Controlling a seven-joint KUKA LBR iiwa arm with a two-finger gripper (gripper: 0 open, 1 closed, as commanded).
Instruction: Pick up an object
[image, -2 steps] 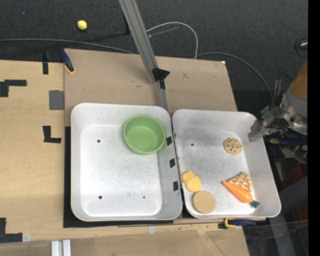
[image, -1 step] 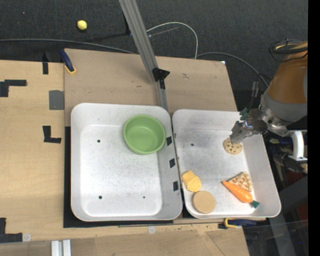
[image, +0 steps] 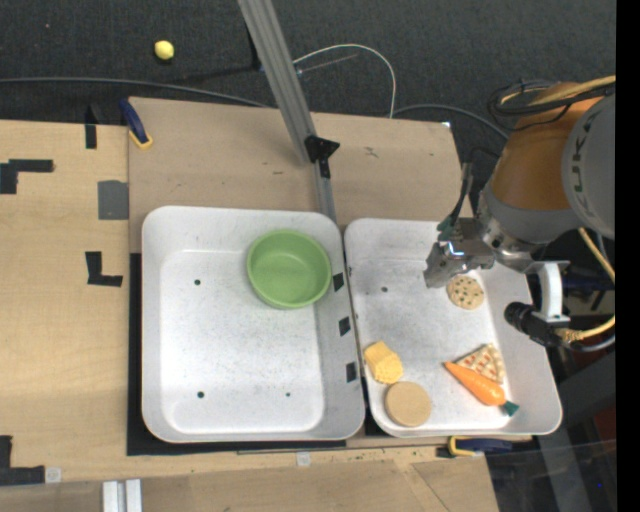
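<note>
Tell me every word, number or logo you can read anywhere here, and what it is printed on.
"UK": grey letters running down the arm's grey casing at the view's right edge; they are cut off, so the full word cannot be read.
The bins, green bowl, cookie and other food pieces carry no readable text.
The black shapes on the bench are tape marks, not letters.

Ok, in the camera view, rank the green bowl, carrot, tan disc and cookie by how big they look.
1. Green bowl, clearly largest.
2. Carrot and tan disc: the carrot looks longer, the disc wider, so I would not rank them.
3. Cookie, smallest, partly under the gripper.
</note>
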